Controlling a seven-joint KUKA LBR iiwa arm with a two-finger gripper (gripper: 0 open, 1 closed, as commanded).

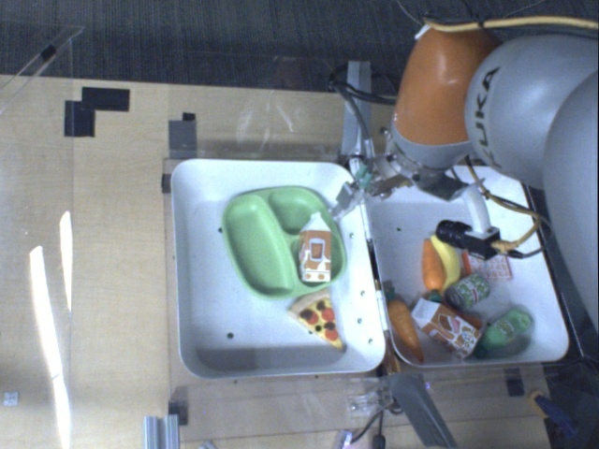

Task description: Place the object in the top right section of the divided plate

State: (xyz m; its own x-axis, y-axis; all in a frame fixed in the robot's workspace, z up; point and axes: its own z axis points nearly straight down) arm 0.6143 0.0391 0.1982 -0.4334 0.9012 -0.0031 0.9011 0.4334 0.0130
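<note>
Your gripper [351, 195] hangs over the green plate's [257, 241] far rim, grip state unreadable; the carton [315, 255] leans, so it may topple.

We count two white bins [187, 279], one green divided plate [257, 241], two small cartons [315, 255], one pizza slice [318, 318], one banana [449, 262], and two orange items [404, 327] whose kind is unclear.

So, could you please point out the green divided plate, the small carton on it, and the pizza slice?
green divided plate [255, 241], camera view, floor of its large left section.
small carton [315, 254], camera view, its orange front face.
pizza slice [319, 319], camera view, its topped middle.
</note>
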